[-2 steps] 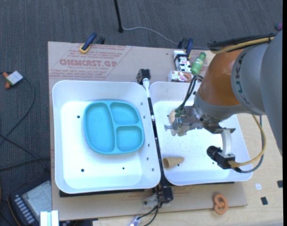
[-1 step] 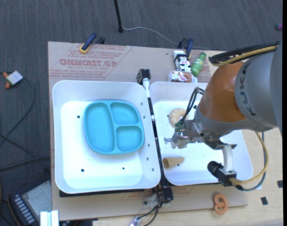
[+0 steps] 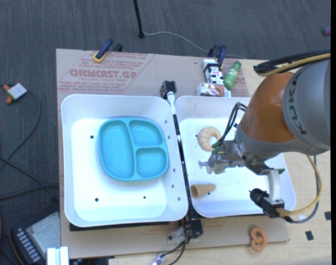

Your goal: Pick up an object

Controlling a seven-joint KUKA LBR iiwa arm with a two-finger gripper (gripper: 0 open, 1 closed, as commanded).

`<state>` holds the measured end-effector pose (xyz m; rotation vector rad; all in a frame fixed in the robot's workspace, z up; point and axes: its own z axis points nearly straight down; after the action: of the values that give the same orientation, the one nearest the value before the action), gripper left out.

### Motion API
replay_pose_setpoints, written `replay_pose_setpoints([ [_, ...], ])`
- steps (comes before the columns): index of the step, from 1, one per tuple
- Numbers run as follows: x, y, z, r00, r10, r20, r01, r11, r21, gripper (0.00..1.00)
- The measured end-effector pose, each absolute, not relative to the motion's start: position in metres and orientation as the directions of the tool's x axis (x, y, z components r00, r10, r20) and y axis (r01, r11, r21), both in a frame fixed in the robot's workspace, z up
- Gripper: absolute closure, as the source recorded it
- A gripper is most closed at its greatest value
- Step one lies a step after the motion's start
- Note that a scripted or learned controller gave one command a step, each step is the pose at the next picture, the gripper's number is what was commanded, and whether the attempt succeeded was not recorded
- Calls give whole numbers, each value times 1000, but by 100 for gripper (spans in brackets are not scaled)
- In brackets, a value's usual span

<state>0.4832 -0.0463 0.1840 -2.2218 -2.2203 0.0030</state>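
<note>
In the right bin [image 3: 278,203] a pale croissant-shaped pastry [image 3: 208,136] lies near the back left. A small tan cone [image 3: 202,190] rests near the front left. My gripper [image 3: 213,164] hangs low over the bin floor between the two, just in front of the pastry and apart from the cone. A small green piece [image 3: 217,146] shows at the gripper's upper edge, beside the pastry. The grey arm with its orange band [image 3: 272,115] covers the bin's right half. Whether anything is in the gripper's grasp is unclear.
The left bin [image 3: 79,203] holds a blue divided plate [image 3: 133,148]. Behind the right bin stand a green bottle [image 3: 231,75] and a small box [image 3: 213,87]. An orange pretzel-shaped thing [image 3: 258,238] lies on the bench in front. A black clip [image 3: 262,198] hangs by the arm.
</note>
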Motion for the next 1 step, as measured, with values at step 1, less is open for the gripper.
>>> replay_pose_setpoints([
  [1, 514, -46, 184, 0, 1000, 0, 1000, 0, -1, 100],
])
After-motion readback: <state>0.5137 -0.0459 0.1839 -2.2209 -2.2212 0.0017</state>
